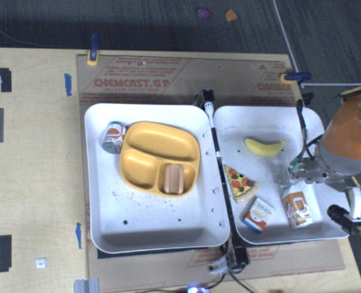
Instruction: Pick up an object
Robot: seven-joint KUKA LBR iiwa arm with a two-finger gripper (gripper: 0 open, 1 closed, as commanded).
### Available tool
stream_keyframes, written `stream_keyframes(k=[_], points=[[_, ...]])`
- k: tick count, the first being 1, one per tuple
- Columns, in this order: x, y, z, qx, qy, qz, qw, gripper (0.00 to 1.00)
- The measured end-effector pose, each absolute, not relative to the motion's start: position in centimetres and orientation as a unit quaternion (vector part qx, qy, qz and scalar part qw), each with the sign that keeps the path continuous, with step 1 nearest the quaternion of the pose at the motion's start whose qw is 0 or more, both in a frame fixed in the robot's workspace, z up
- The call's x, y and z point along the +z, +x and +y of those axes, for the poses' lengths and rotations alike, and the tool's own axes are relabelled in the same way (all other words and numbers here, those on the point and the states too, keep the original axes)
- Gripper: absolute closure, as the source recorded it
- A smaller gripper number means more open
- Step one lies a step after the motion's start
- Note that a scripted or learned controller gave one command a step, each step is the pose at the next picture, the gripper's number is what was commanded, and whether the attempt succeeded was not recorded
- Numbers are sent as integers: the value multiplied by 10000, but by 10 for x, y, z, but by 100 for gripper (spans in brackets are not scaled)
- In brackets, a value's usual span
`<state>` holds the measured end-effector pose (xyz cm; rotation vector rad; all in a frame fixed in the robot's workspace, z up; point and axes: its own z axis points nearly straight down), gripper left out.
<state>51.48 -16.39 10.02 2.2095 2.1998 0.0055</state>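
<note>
From above, the camera view is showing two shallow white bins sitting side by side on the counter (34, 163). The left bin (107, 224) is holding a yellow divided tray (153, 148) with a tan sausage-like piece (172, 179) lying in its lower right compartment, and a small red-and-white can (113, 137) is lying just beside the tray's upper left edge. The right bin (253, 124) is carrying a yellow banana (264, 146) near its upper middle, a toy pizza slice (240, 183) close to the divider, a small blue, white and orange carton (258, 214) below the slice, and an orange-and-white box (297, 209) toward the lower right. The grey arm with its orange band (348, 133) is reaching in from the right, and the pincer (302, 171) is hanging over the right bin just above the orange-and-white box; whether it is apart or together cannot be told from this angle. Nothing is visibly clamped in it.
</note>
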Motion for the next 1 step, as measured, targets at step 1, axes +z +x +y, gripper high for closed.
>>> stream_keyframes(k=[1], points=[[138, 556, -104, 6, 7066, 7076, 3, 100]])
